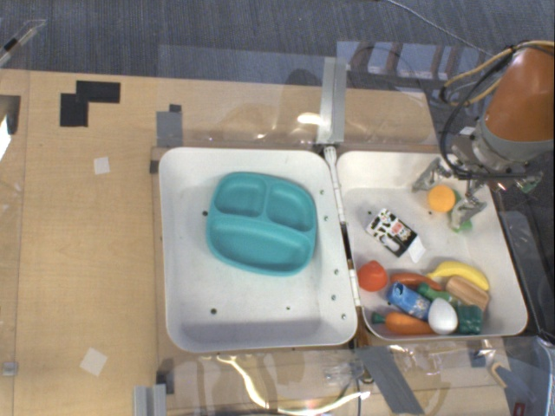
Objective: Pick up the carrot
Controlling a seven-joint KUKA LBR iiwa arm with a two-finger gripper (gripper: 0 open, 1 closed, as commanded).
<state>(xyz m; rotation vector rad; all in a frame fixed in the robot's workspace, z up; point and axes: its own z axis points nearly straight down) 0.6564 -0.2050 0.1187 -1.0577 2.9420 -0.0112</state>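
The carrot (405,323), orange and tapered, lies at the front edge of the right bin (364,173), beside a white egg (442,316). My gripper (450,192) hangs over the far right part of that bin, well behind the carrot. It is open, its fingers (426,178) spread on either side of a round orange ball (442,198) without touching it. A small green piece (460,225) shows by the right fingertip. Nothing is held.
A heap at the right bin's front holds a banana (460,274), a blue can (405,299), a red tomato (373,276) and several other toys. A black-and-white carton (390,230) lies mid-bin. The left bin (186,319) bears a teal divided plate (260,222).
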